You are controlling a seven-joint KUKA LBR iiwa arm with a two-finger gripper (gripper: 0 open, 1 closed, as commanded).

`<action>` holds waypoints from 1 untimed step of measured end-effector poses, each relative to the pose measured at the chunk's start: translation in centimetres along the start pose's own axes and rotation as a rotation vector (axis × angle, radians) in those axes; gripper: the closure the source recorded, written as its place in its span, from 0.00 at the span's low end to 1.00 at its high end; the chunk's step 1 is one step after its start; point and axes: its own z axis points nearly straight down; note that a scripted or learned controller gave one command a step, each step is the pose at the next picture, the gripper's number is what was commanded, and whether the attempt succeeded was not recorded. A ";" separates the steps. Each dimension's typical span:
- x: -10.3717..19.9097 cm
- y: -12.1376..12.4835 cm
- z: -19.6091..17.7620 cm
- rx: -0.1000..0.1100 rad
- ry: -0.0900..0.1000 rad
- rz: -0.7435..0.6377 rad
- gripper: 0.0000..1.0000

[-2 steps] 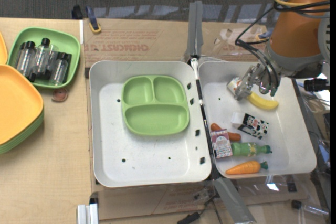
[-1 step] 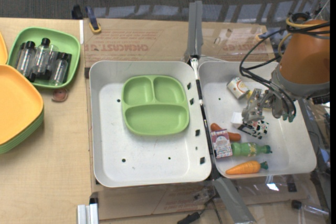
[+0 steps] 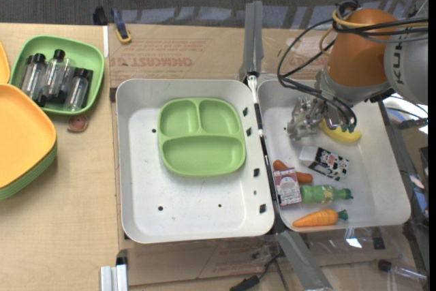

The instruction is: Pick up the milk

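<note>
The milk (image 3: 330,162) is a small white carton with black cow patches. It lies flat near the middle of the right bin (image 3: 381,211). My gripper (image 3: 302,123) hangs over the upper part of that bin, up and to the left of the carton and apart from it. The orange band of the arm sits right above the gripper. Nothing shows in the gripper.
A banana (image 3: 343,135) lies just right of the gripper. A pink-red carton (image 3: 287,187), a green bottle (image 3: 325,194), a carrot (image 3: 317,217) and a small orange sausage (image 3: 293,170) lie below the milk. The left bin (image 3: 136,215) holds a green divided plate (image 3: 201,136).
</note>
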 end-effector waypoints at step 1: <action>0.1 -5.0 -4.0 0.001 -0.002 -0.200 1.00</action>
